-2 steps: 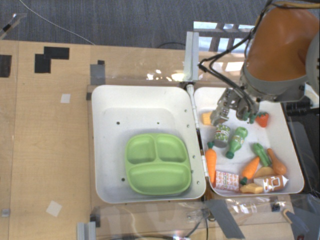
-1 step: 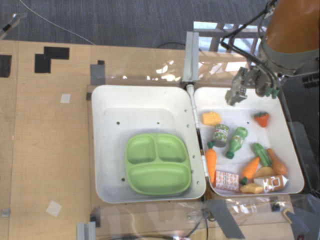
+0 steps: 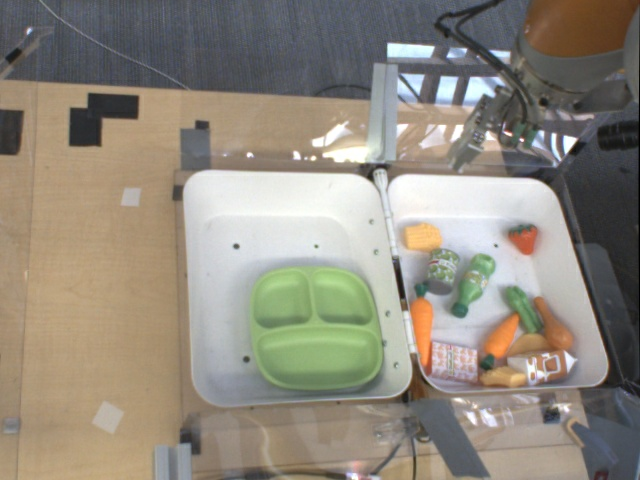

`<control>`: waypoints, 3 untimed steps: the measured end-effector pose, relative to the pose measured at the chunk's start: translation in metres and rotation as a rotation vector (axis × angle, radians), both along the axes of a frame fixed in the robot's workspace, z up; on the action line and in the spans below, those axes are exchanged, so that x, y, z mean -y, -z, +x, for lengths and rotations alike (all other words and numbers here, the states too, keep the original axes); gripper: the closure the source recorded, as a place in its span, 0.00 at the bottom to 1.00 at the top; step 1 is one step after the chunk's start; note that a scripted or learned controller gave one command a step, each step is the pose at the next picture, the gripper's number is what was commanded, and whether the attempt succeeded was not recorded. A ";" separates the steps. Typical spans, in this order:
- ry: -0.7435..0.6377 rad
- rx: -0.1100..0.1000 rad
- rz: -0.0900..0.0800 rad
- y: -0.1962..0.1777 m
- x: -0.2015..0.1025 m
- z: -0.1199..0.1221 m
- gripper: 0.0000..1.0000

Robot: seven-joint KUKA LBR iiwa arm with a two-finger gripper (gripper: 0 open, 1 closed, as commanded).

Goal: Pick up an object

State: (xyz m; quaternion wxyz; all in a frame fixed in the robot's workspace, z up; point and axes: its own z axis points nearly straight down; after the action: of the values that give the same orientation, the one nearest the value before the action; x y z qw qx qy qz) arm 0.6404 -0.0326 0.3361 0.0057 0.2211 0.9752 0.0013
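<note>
Gripper (image 3: 487, 128) seen above the far rim of the right bin (image 3: 480, 193), outside its wall; whether fingers open or shut could not be told (blurred against clutter), nothing visible between them. Open white floor noted along the right bin's far side. Toys crowded toward its near edge: yellow corn (image 3: 423, 236), ridged; strawberry (image 3: 523, 237) by the right wall; small can (image 3: 443, 266); green bottle (image 3: 472, 282), lying tilted; orange carrot (image 3: 422, 330) against the left wall; flat printed packet (image 3: 455, 361) at the near rim. Left of the right bin, left bin (image 3: 230, 208) bearing a smooth green divided plate (image 3: 315, 326), three compartments, free room on its far side.
</note>
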 end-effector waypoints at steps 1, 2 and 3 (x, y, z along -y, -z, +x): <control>0.085 -0.004 0.002 0.018 -0.026 -0.064 1.00; 0.208 -0.004 0.003 0.022 -0.033 0.012 1.00; 0.329 -0.002 0.004 0.023 -0.049 0.017 1.00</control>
State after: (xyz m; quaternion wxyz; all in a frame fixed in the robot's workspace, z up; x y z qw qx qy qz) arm 0.6574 0.0168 0.3128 0.0042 0.3777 0.9259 0.0023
